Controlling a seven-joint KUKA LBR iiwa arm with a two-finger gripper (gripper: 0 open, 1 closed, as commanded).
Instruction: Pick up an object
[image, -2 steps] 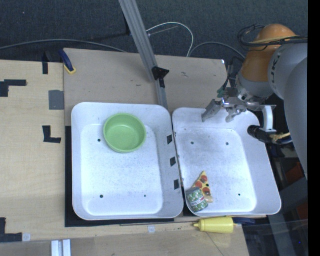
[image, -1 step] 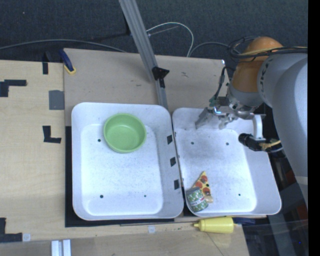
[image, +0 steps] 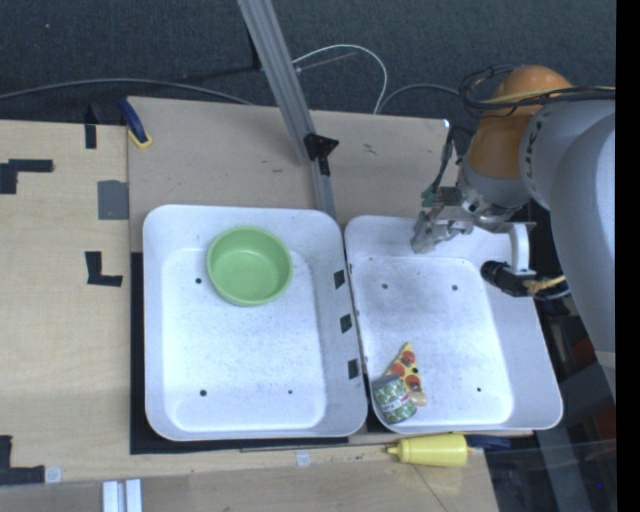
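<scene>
Even, diffuse overhead light; moderate brightness. White bins (image: 250, 330) near overexposed, speckle washed out. Shadows soft, faint under bin rims. Whole frame soft, low resolution; arm (image: 560, 140) at right slightly blurred, possibly from motion. No strong glare.

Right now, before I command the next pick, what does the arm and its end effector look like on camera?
The arm is bulky, rounded and light grey, with an orange band above the wrist. Thin dark cables loop around that band. The end effector is small, metallic grey.
</scene>
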